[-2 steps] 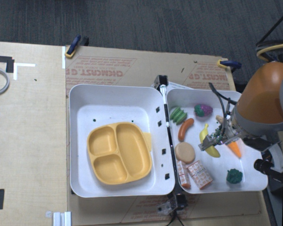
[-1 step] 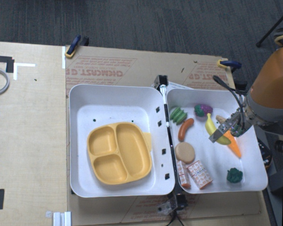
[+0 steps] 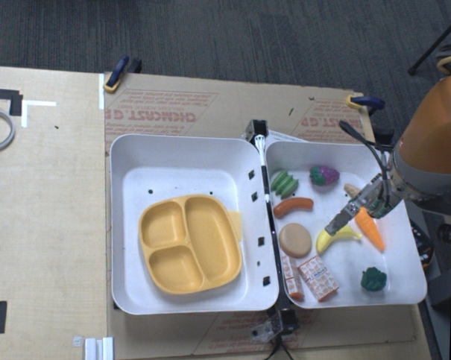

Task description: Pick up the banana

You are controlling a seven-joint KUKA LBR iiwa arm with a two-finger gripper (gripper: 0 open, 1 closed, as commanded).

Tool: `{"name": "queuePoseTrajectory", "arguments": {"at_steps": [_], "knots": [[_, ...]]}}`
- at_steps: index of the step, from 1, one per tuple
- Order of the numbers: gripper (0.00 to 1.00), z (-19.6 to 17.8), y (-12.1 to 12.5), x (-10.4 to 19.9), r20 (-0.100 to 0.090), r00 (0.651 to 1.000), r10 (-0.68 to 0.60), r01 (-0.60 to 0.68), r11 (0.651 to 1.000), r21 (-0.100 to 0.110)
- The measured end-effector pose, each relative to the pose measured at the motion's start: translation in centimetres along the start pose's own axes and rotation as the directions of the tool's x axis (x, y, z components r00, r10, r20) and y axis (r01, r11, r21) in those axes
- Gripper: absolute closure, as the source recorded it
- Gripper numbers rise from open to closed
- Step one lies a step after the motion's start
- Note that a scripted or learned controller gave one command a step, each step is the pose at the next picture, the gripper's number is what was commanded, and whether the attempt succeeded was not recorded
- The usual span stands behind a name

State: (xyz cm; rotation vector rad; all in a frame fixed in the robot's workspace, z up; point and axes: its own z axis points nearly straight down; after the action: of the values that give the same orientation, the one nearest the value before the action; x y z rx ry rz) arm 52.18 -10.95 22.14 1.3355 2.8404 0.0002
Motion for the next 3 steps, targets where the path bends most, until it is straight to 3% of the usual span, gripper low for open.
{"name": "queuePoseTrajectory", "arguments": {"at_steps": [1,2,3], "knots": [[0.0,-1.6,2.3,-4.9,0.0,0.993,0.118,-0.118,0.993,0.0],[0.0,7.4,-6.0,-2.5,-0.002,0.969,0.248,-0.248,0.969,0.002],[0.0,0.3,1.2,-7.8,0.0,0.938,0.346,-0.346,0.938,0.002]]}}
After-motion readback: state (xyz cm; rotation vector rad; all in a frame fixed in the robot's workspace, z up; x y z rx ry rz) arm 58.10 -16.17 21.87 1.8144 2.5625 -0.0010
